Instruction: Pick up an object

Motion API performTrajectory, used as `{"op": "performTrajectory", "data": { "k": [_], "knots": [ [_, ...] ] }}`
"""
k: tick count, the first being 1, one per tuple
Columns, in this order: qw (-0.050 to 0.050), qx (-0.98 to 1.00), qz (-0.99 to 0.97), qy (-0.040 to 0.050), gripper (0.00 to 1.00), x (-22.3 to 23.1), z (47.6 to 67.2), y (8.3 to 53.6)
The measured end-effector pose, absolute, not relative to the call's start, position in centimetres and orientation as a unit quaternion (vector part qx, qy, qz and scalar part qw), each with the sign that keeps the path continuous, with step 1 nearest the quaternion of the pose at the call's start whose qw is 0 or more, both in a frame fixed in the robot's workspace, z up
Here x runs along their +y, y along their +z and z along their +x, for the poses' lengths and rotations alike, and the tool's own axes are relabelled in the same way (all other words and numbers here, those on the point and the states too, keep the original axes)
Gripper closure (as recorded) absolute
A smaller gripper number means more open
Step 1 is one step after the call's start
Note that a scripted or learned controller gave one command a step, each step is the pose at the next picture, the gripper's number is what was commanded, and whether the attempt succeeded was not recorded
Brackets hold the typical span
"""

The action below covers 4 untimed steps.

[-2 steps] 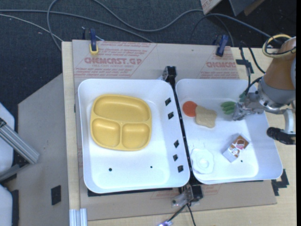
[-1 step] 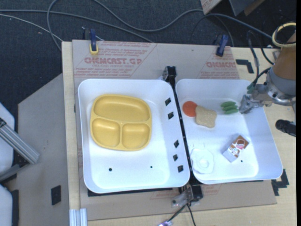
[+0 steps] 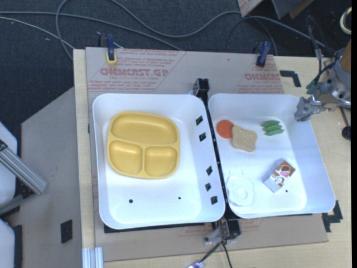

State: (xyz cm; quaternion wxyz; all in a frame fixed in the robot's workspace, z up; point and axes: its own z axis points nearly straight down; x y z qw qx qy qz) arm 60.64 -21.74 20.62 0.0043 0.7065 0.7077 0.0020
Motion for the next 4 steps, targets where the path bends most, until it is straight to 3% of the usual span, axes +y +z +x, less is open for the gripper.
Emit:
{"op": "performTrajectory", "data": {
  "k": [1,2,4],
  "knots": [
    [0.004,0.708,0.706,0.002,1.0,-21.4,61.6,26.5],
    [-0.002,0.708,0.706,0.0,1.0,-17.0,59.8,25.8],
    [-0.002,0.709,0.705,0.0008,1.0,-6.9,57.4,25.3]
  ]
}}
